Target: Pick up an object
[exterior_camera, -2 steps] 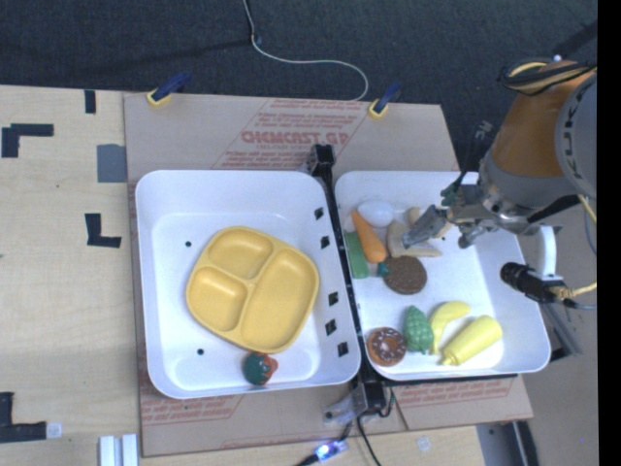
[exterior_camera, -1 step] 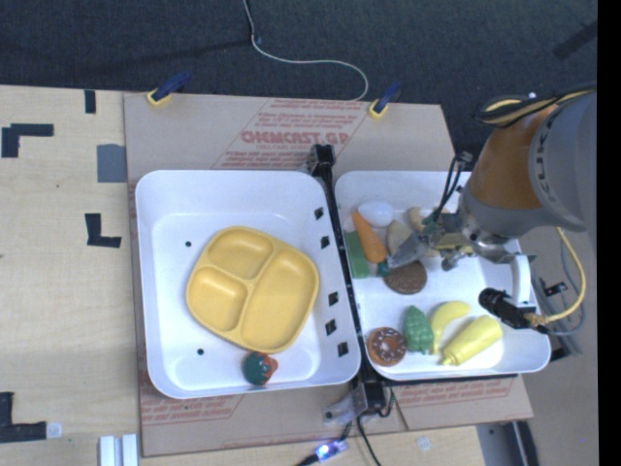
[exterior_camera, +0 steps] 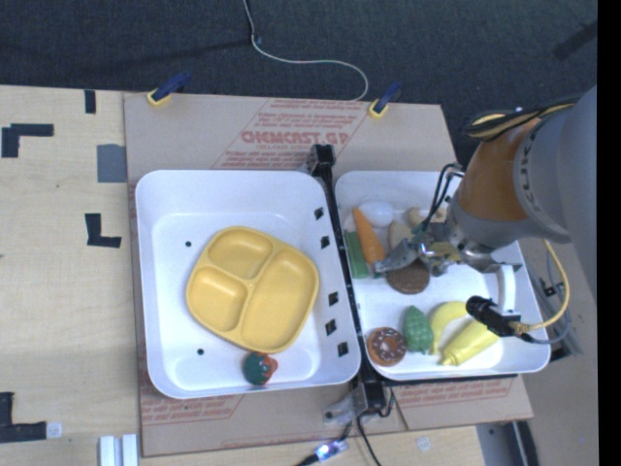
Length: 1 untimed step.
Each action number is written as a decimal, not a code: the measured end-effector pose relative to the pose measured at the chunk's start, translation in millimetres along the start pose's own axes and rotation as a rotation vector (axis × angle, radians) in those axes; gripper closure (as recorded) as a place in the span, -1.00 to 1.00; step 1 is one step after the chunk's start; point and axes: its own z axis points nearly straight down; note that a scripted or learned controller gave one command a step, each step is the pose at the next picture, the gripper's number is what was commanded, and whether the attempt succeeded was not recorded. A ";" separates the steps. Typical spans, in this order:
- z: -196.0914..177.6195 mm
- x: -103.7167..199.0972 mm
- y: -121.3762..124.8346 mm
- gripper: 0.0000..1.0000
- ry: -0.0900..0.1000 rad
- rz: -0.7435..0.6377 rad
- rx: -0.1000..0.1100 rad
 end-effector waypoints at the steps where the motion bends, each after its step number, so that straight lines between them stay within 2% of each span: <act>1: -12.6 -0.7 1.9 1.00 -0.005 -0.001 -0.008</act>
